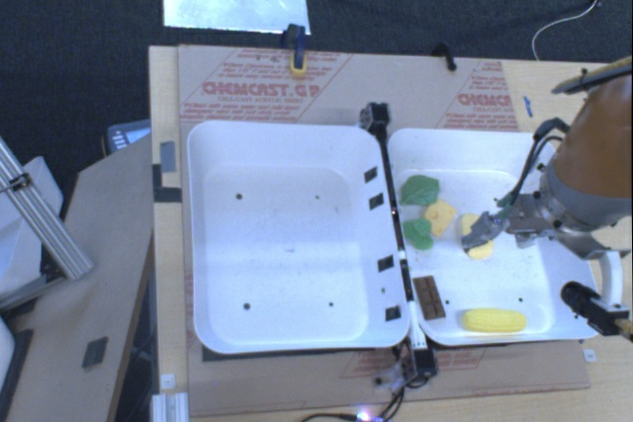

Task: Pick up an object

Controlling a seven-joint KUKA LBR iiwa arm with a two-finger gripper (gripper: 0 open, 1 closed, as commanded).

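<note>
Yellow piece [480,249] in the right bin [524,158] lies directly under the end effector [482,232], touching its tip; whether it is clenched or released, we cannot tell.

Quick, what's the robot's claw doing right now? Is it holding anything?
Gripper: low in the right bin, right at a small yellow piece. Whether it is open, shut or holding that piece cannot be told.
</note>
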